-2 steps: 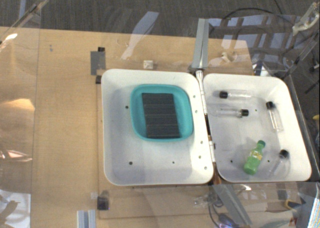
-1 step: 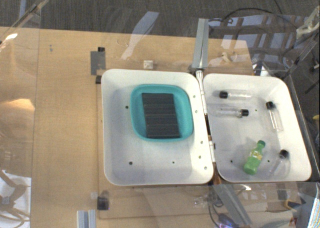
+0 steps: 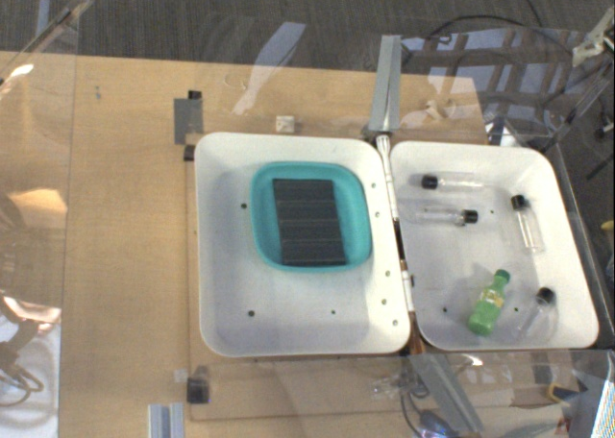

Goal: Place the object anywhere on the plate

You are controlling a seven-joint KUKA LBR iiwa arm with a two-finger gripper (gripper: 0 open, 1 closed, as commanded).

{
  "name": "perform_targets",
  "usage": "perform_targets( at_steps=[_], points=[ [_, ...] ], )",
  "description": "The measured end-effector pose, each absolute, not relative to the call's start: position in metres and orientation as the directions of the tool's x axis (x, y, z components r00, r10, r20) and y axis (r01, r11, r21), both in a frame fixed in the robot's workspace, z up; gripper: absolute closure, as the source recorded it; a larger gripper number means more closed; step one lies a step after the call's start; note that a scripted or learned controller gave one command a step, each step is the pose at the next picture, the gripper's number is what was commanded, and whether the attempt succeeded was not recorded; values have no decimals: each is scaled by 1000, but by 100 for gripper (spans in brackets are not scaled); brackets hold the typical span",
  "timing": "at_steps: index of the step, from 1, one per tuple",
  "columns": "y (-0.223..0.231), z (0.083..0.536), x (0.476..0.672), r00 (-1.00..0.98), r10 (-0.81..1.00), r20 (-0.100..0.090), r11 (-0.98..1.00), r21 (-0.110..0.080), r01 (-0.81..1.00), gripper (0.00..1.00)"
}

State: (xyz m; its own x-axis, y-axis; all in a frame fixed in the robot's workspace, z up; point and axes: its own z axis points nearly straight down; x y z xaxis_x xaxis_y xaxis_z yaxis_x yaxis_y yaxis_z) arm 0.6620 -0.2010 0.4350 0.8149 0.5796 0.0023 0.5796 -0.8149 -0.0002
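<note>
- Jaws: can't tell how they stand.
- Teal rounded-square plate (image 3: 262,234) holds dark ribbed slab (image 3: 309,223).
- Green plastic bottle (image 3: 488,304), 4 clear black-capped tubes (image 3: 526,223), right bin (image 3: 565,198).

Two white bins (image 3: 221,330), one teal plate (image 3: 357,225), one green bottle (image 3: 488,304), four clear vials (image 3: 450,181).

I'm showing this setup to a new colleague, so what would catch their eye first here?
Probably the teal square plate with a dark ribbed slab on it, sitting in the left white bin. Next, the small green plastic bottle lying near the front of the right white bin, among several clear vials with black caps.
</note>
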Motion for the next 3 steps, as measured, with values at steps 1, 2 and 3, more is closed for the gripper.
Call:
perform_targets(
  at_steps=[1,2,3],
  points=[
    [-205,435,662,869,494,3,-869,-1,494,0],
    [-205,434,655,928,372,1,-928,-3,372,0],
    [-205,435,660,962,274,3,-962,-2,274,0]
  ],
)
